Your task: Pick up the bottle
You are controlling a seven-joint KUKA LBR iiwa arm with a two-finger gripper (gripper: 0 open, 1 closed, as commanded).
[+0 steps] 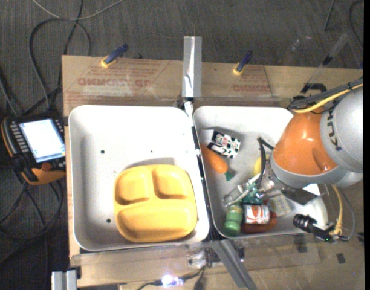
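- Camera view: far left of the end effector [253, 193], a yellow divided tray [155, 202] lies in the left bin [88, 132].
- Nearer on its left, an orange carrot toy [214, 161] and a black-and-white carton [225, 142] lie in the right bin [245, 116].
- Just below it lies the bottle [257, 216], red-labelled, beside a green item [233, 218].
- Whether the end effector is released or clenched cannot be told.

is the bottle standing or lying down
Lying down: the bottle rests on its side on the right bin floor, green cap pointing left.
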